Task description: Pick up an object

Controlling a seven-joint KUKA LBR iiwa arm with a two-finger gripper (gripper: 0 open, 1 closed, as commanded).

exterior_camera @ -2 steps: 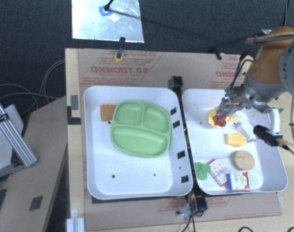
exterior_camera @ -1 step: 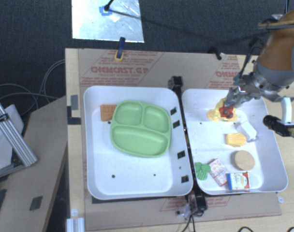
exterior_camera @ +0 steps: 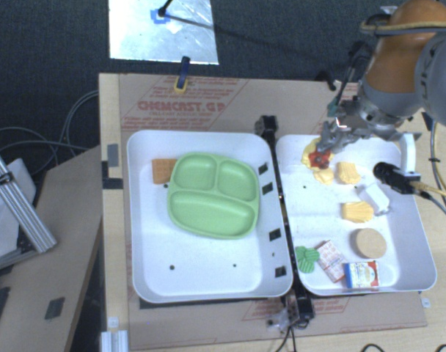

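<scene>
**Right bin crowded, left bin half open**

Crowding the right bin (exterior_camera: 421, 259): yellow and red pieces (exterior_camera: 316, 157) under the tool (exterior_camera: 327, 151), two yellow chunks (exterior_camera: 348, 173) (exterior_camera: 358, 211), a tan disc (exterior_camera: 370, 243), a white block (exterior_camera: 374, 198), packets (exterior_camera: 361, 273) and a green bit (exterior_camera: 306, 258) along the near wall. Leaving bare floor down its left strip. Filling the middle of the left bin (exterior_camera: 146, 270): a green divided tray (exterior_camera: 213, 195), touching an orange cracker (exterior_camera: 162, 170). Staying open along the near floor there.

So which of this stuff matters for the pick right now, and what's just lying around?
In play: gripper low over the red and yellow toy at the right bin's far end.

Lying about: yellow pieces, tan round, small cartons, green tray in the left bin.
</scene>
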